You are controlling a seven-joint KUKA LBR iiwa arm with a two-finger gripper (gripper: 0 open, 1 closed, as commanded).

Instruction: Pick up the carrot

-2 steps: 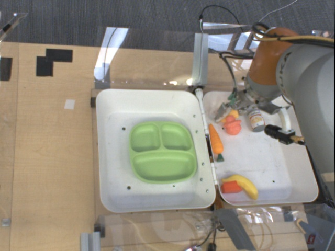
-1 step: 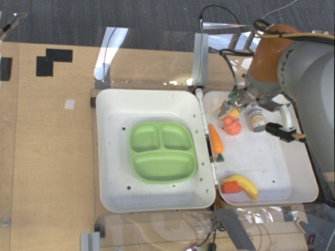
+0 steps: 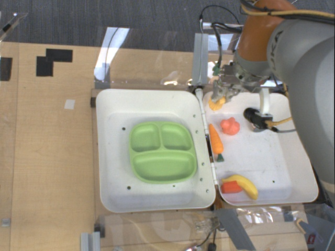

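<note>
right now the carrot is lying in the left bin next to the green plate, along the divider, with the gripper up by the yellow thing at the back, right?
Not quite. The camera view shows the carrot lying in the right bin, along the divider. The green plate sits alone in the left bin. The rest holds: the gripper is up by the yellow thing at the back.

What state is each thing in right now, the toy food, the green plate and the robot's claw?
carrot: lying loose by the right bin's left wall.
banana: lying at the near edge, touching a red piece.
pink toy: resting free.
green plate: flat in the left bin.
gripper: above a yellow item.
</note>
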